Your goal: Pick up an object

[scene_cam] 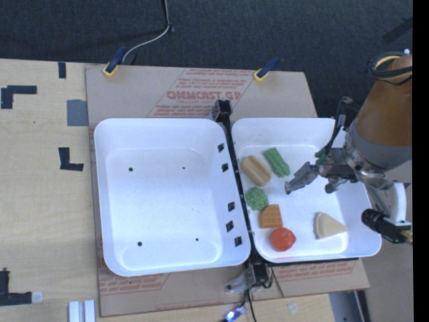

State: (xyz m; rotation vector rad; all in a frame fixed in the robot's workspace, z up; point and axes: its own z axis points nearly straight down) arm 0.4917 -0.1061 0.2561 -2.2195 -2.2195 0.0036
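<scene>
Gripper [312, 181] over right bin [305, 129], centre-right of frame, fingers spread, grasping nothing. Below-left of it in bin: bun [255, 170], green strip [275, 162], green lump [256, 198], orange block [271, 216], red ball [283, 239], pale wedge [328, 225]. Arm cut off at right edge.

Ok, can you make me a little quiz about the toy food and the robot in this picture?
1. True or false: the red tomato lies in the left bin.
2. Which item sits nearest the gripper? A) green pickle B) cheese wedge C) orange block
3. Fill in: the bread roll and broccoli lie in the ___ bin.

Key: 1 false; 2 A; 3 right.
</scene>
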